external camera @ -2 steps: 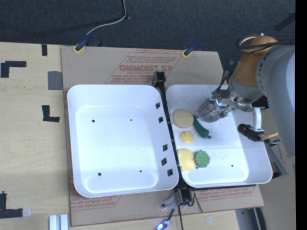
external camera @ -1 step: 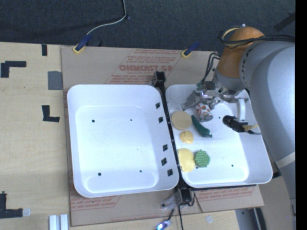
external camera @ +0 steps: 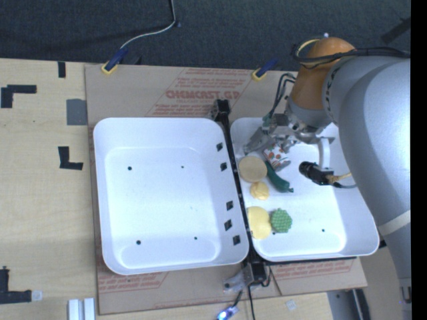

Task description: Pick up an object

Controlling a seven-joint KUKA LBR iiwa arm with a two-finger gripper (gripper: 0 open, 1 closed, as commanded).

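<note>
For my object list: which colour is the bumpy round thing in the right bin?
Green, in the camera view.

arm [external camera: 373, 112] over right bin [external camera: 333, 245]; toys clustered by divider [external camera: 230, 172]; left bin [external camera: 160, 192]

I see both bins white: left bin [external camera: 160, 199] with small black dots on its floor, right bin [external camera: 333, 229] too. Black clips run down the divider [external camera: 230, 192] between them. In the right bin: tan disc [external camera: 252, 168], small pale yellow piece [external camera: 259, 191], larger yellow lump [external camera: 258, 222], bumpy green ball [external camera: 281, 221], dark green strip [external camera: 277, 179], a white item with red-orange markings [external camera: 277, 156]. Arm [external camera: 373, 139] is grey, orange band [external camera: 319, 72] above the wrist. Cardboard sheet [external camera: 193, 95] is brown with faded red print. Bench [external camera: 40, 199] is light wood with black and grey marks. Backdrop [external camera: 80, 12] is dark blue-grey, white cable [external camera: 160, 29] across it.
</note>
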